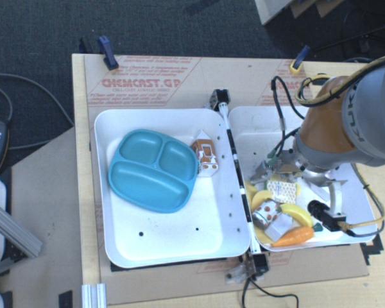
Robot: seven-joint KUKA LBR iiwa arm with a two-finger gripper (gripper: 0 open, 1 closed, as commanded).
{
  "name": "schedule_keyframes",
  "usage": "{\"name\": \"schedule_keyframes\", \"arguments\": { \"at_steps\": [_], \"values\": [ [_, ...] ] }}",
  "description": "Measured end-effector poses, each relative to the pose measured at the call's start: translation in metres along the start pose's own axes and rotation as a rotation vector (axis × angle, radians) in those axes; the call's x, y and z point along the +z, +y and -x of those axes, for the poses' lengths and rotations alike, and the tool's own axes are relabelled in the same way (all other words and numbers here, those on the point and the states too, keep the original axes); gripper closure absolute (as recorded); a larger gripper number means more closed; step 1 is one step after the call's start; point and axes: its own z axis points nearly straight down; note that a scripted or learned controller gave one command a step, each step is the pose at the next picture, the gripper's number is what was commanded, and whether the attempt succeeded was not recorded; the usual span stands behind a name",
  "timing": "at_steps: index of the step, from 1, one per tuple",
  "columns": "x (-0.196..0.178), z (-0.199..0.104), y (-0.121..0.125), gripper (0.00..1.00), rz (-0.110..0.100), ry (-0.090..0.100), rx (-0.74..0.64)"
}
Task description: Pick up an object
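An orange carrot point(294, 237) lies at the right bin's point(256, 122) 6 o'clock edge, a yellow banana point(297, 214) just above it, beside a small grey packet point(274, 224) and a patterned white packet point(282, 189). The gripper point(274, 167) dips among them, its tip buried in clutter; whether it grips anything cannot be told. In the left bin point(163, 237), a blue divided plate point(153, 170) has a brown carton point(206, 156) at its 3 o'clock.

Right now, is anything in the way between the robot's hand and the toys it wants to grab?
Nothing visible blocks it. The gripper is already down in the right bin, right above the pile: a banana, a carrot and a checkered packet.
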Motion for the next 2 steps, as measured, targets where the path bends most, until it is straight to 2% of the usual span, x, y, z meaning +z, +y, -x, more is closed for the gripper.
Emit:
{"name": "schedule_keyframes", "arguments": {
  "at_steps": [1, 2],
  "values": [
    [-0.0110, 0.0010, 0.0015, 1.00, 0.005, -0.003, 0.001],
    [-0.0109, 0.0009, 0.0014, 0.00, 0.005, -0.003, 0.001]
  ]
}}
